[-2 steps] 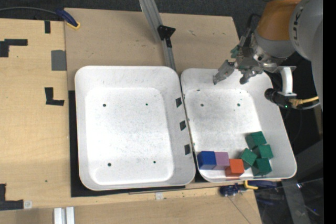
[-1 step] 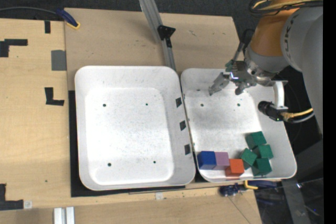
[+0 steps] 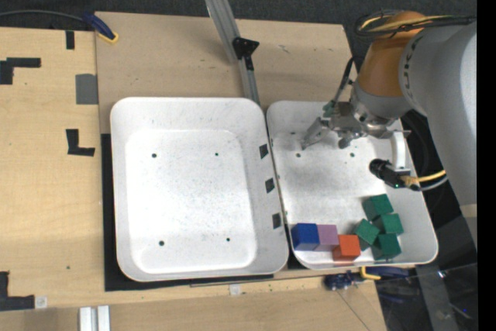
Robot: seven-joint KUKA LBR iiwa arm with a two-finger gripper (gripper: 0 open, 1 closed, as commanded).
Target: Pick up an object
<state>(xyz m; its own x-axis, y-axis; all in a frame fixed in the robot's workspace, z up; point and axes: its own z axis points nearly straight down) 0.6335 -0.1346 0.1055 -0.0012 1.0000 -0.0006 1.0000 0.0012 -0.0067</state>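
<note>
Gripper point(image 3: 325, 132) hangs over the right bin's point(image 3: 310, 182) upper part, fingers spread open and holding nothing; blocks point(image 3: 349, 236) lie at lower right.

I look for words, numbers and signs, and I cannot read any. The bench point(image 3: 178, 66) has some black tape marks on its left part, but they are only shapes, not letters. The two white bins, the left bin point(image 3: 186, 108) and the right bin point(image 3: 310, 167), have small dark dots on their floors and no writing. The colored blocks point(image 3: 349, 236) in the right bin have plain sides with no labels on them. The arm point(image 3: 434, 81) is grey with an orange band, and I see no brand name or number on it from here.
</note>
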